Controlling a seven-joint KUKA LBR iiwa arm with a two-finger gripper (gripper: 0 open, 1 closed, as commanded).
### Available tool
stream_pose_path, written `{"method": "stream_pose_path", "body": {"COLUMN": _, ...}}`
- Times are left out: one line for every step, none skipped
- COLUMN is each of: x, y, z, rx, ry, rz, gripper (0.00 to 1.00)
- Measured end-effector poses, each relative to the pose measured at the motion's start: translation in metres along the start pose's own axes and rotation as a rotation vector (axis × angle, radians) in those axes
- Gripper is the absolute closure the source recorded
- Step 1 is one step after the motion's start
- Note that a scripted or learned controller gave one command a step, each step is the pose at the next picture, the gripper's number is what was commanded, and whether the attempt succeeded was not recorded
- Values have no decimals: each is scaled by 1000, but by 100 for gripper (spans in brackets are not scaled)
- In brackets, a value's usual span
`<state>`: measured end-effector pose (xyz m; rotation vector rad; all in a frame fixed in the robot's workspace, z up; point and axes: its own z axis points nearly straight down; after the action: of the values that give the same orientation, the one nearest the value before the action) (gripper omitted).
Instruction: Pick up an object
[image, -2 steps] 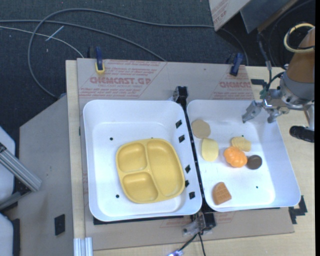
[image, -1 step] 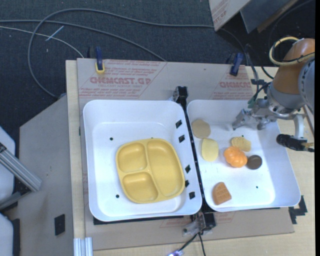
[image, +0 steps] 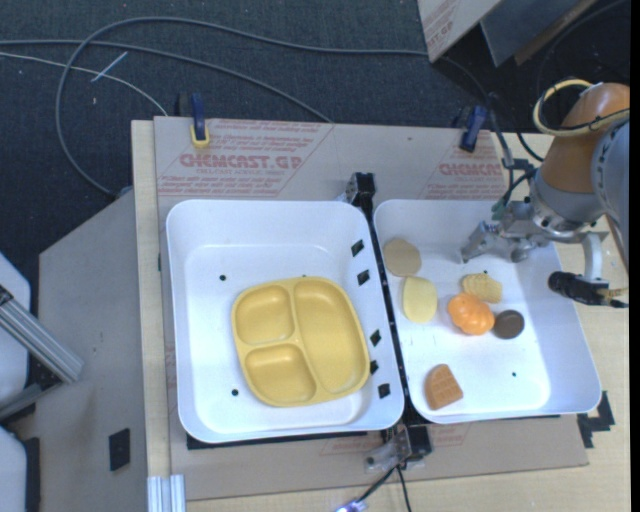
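The grey two-finger gripper (image: 490, 245) hangs over the far part of the right-hand shallow white plastic bin (image: 560, 385), reaching in from the right under the arm's orange band, and nothing sits between its fingers; whether they stand apart or together I cannot tell, since the metal parts blur into one another at this slant. The nearest candidate is the small pale-yellow ridged, shell-like food piece (image: 482, 288), which lies just toward the camera from the gripper, a short way down the picture and almost directly below it. Touching its near side is the round orange toy fruit (image: 470, 315), with a dark brown round disc (image: 509, 324) just beside that on the right. The shell piece looks a little longer across the picture than along it, so its long axis probably runs left to right, ridges fanning toward the upper edge (a guess at this size). Further left lie a tan round flat cookie-like piece (image: 403, 257) and a pale-yellow rounded block (image: 419, 299), its long axis running up and down the picture; an orange-brown bread-like wedge (image: 443, 386) sits well apart near the bin's front. The left bin holds a yellow three-compartment plastic tray (image: 299, 340).
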<state>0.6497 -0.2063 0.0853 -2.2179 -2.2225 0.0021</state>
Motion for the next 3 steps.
{"method": "stream_pose_path", "body": {"x": 0, "y": 1, "z": -12, "rx": -3, "ry": -1, "rz": -1, "gripper": 100}}
{"method": "stream_pose_path", "body": {"x": 5, "y": -2, "z": -58, "rx": -6, "ry": -1, "rz": 1, "gripper": 100}}
{"method": "stream_pose_path", "body": {"x": 2, "y": -10, "z": -110, "rx": -8, "ry": -2, "rz": 3, "gripper": 100}}
